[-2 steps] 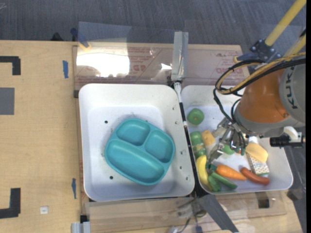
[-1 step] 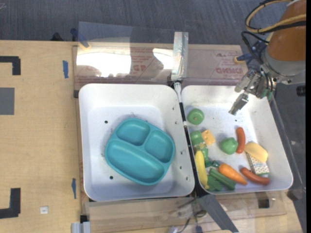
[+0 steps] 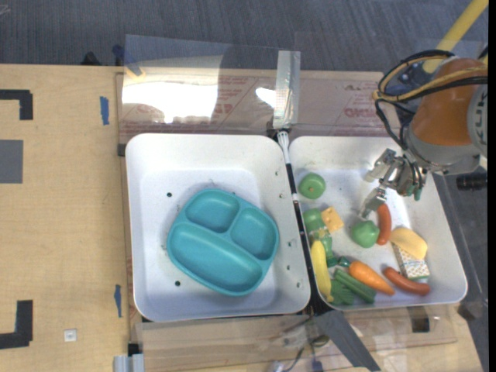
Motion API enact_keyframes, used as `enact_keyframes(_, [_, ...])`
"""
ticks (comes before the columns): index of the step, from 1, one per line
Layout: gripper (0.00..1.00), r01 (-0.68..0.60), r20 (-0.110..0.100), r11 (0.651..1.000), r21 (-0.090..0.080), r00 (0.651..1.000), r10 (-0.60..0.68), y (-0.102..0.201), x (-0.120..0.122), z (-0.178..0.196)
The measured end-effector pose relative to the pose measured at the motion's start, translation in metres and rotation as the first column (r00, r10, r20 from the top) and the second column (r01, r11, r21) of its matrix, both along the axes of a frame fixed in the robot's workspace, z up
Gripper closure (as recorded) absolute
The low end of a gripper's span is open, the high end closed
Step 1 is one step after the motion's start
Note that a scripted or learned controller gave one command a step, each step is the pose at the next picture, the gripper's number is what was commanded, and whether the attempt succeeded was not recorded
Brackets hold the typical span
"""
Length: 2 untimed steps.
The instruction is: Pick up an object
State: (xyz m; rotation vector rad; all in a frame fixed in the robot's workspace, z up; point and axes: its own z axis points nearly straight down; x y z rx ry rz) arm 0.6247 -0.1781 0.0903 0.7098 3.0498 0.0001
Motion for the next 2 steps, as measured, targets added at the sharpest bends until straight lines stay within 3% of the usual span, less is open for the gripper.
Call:
enact_keyframes(1, [0.0,0.122,-0.002,0.993,0.002,0.993,-0.122,-0.014,-0.042,-0.002])
enact_keyframes(2, [1.0,0.12,0.011,0.993,-0.001,0.993,-0.119,-0.014,-0.038,0.012])
